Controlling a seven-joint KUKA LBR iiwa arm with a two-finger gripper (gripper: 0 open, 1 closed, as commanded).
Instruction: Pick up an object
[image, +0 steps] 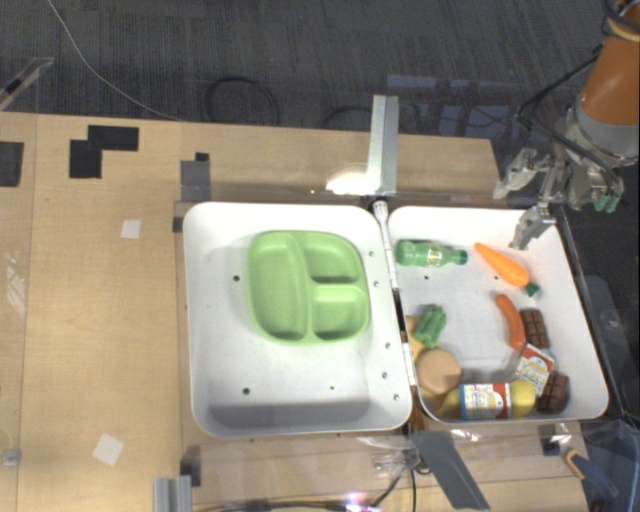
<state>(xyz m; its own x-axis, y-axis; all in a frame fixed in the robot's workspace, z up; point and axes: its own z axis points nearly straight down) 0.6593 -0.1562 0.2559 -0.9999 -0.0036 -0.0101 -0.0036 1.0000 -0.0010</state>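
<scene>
Toys filled the right bin (575, 290), none yet lifted. Largest to smallest: the left bin (210, 300) held a green divided tray (305, 285); in the right bin lay a yellow bottle (485, 400) against the near wall, a green bottle (428, 255) at the far left, a carrot (503, 264) near the far wall, a sausage (510, 318), a round tan piece (437, 370) and a chocolate bar (535, 328). The gripper (535, 215) hung over the right bin's far right corner, just beside the carrot, holding nothing; whether it was open could not be told. From there a descent might strike the bin's wall, or the carrot might roll away, since it lay slanted near the rim.
</scene>
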